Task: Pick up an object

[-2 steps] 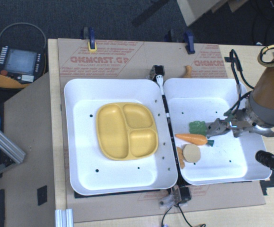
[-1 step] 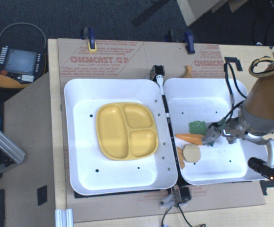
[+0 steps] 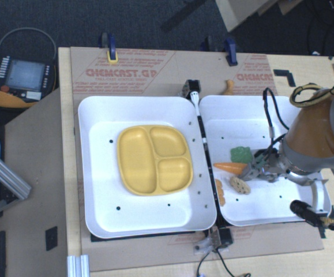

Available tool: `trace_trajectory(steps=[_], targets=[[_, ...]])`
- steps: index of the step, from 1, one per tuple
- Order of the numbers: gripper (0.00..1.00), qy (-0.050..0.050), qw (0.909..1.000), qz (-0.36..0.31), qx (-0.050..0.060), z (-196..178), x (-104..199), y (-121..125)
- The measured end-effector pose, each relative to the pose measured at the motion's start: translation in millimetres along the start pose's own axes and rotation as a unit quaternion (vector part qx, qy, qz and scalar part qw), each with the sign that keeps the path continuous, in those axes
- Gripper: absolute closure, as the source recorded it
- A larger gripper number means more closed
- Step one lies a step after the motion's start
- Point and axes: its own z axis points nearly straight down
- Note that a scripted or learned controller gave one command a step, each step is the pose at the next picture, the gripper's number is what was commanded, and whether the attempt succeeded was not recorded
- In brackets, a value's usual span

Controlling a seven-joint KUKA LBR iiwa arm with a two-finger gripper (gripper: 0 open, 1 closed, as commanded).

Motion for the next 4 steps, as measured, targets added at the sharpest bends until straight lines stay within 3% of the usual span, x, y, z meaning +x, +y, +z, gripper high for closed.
trace_trajectory(steps=[1,3,4], targets=[[1.0,-0.001,1.0,0.0,-0.003,-12.9,-0.3,1.0],[1.0,-0.002,1.0,-0.001,-0.005,-113.3,10.7,6.4],[1.0,-0.002,1.0,-0.001,-0.004,-122.4,10.7,7.2]])
